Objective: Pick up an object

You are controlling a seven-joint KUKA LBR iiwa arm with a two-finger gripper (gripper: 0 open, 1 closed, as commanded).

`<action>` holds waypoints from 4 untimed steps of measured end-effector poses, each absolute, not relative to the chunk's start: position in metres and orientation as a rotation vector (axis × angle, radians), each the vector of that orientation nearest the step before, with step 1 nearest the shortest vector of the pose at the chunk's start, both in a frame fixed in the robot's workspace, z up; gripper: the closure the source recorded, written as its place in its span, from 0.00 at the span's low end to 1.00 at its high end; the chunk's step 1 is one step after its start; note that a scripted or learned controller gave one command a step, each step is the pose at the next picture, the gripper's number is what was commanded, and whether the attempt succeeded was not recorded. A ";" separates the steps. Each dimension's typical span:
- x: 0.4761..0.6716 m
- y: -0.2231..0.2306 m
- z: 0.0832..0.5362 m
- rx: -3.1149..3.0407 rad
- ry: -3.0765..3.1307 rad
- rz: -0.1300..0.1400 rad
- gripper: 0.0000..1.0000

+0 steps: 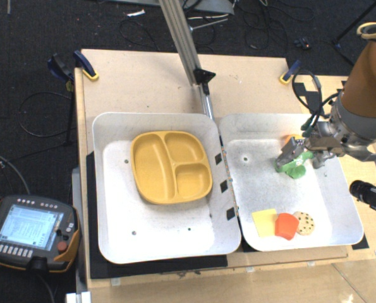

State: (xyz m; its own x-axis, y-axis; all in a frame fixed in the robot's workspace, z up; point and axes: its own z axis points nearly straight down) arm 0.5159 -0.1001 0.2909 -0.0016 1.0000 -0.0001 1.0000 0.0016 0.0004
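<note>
From my seat I see the pincer (296, 153) low over the far part of the right bin (339, 188), the arm (364, 87) coming in from the right. Directly under and against its tip lies a green object (292, 166); a sliver of something orange (289, 141) peeks out just beyond the tip, on the far side. I cannot tell from this slanted angle how far apart the pincer is or whether it has the green object gripped; the two overlap, but the object looks to be resting on the bin floor. Nearer to me than the pincer, well apart from it along the front of the same bin, sit a yellow square piece (264, 222), a red piece (286, 226) touching it, and a speckled cookie (305, 223) beside that. Off to the pincer's left, in the other bin (112, 188), lies a yellow divided plate (172, 166).
</note>
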 end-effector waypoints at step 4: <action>0.521 -0.095 0.157 2.225 2.224 -0.006 0.00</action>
State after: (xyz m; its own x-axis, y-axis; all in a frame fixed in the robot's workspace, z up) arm 0.5209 -0.0954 0.1566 0.0005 1.0000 0.0007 1.0000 -0.0005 -0.0057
